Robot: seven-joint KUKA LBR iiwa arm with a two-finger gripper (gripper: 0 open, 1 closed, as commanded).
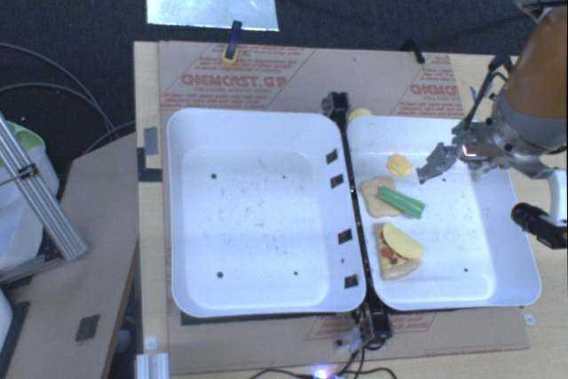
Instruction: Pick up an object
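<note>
In the right bin (497, 280) lie a small yellow piece (399, 165), a tan bread-like slab (381, 199) with a green stick (402, 202) across it, and a toy taco with yellow and red filling (398, 250). My gripper (437, 165) hangs over the bin's upper middle, just right of the yellow piece, with nothing seen between its fingers. The arm comes in from the right, its orange band (543, 71) above the wrist.
The left bin (186, 280) sits beside the right one, joined by a black hinge strip (351, 209). A pale yellow ball (358, 114) rests behind the bins' back rim. A black part of the arm (540, 225) overhangs the right bin's right edge.
</note>
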